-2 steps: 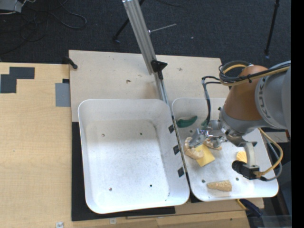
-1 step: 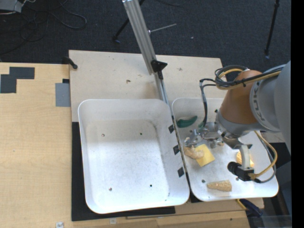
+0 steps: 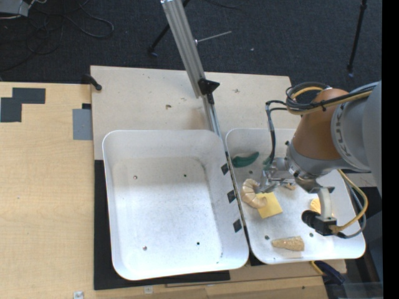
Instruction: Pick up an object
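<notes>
1. Nearest the camera, well in front of the fingers (image 3: pixel 272 178), a tan lumpy piece (image 3: pixel 288 244) lies flat on the floor of the right bin (image 3: pixel 349 249).
2. A little nearer than the fingers and just below them in the camera view sits a yellow block (image 3: pixel 270 207). It is tipped on a corner.
3. A pale curled thing (image 3: pixel 252 193) touches the yellow block. It lies just beside the fingers, on the side away from the arm.
4. On the arm's side of the fingers, a yellow and orange thing (image 3: pixel 316 204) is partly hidden by black cable.
5. The fingers hang low over the right bin, close above these things. I cannot tell if they are wide or narrow, or if they touch anything.
6. The grey arm (image 3: pixel 349 129) with its orange band (image 3: pixel 318 132) rises behind the fingers.
7. A green curved thing (image 3: pixel 244 160) lies a bit farther than the fingers, near the bin's wall.
8. The left bin (image 3: pixel 112 167) sits well apart from the fingers, across the middle wall.
9. Far behind the fingers, a grey metal pole (image 3: pixel 184 36) leans up from the counter (image 3: pixel 149 98).
</notes>
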`<act>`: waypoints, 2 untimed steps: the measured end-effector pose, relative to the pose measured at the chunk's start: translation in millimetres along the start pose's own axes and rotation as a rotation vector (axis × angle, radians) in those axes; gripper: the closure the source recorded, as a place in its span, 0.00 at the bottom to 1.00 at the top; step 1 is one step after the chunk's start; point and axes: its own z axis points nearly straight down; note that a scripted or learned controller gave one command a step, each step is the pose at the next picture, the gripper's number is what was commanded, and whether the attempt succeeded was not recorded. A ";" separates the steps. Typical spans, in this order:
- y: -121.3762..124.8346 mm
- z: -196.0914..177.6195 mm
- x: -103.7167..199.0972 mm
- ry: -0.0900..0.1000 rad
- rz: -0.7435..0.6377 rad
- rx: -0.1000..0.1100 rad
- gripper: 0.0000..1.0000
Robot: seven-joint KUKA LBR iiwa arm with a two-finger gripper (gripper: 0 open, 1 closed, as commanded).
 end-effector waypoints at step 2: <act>-6.4 -99.2 -3.2 0.003 -0.014 0.012 1.00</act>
